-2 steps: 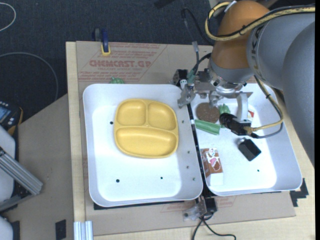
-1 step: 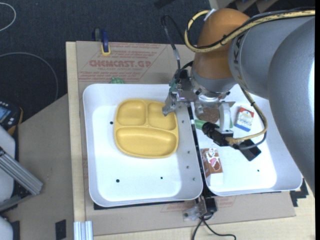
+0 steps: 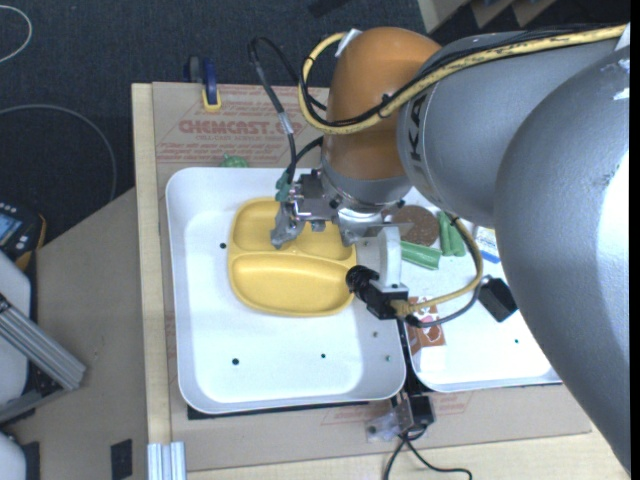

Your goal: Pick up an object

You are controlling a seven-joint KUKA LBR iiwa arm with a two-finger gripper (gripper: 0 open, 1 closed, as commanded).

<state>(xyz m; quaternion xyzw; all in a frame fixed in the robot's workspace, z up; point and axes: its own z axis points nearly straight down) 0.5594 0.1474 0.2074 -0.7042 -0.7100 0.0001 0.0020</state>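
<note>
A yellow two-lobed plastic object (image 3: pixel 285 268) lies in the left white bin (image 3: pixel 270 378), toward its upper middle. My gripper (image 3: pixel 288 226) hangs right over the object's upper lobe, its metal fingers pointing down onto the yellow surface. The arm's orange band and grey wrist hide the part of the bin behind it. I cannot see how far apart the fingers are, nor anything between them.
The right bin (image 3: pixel 490 368) holds green stick-like pieces (image 3: pixel 425 255), a brown round object (image 3: pixel 420 228) and a small brown card (image 3: pixel 430 333). A black cable connector (image 3: pixel 375 293) dangles off the wrist over the bins' shared edge. The left bin's lower half is bare white.
</note>
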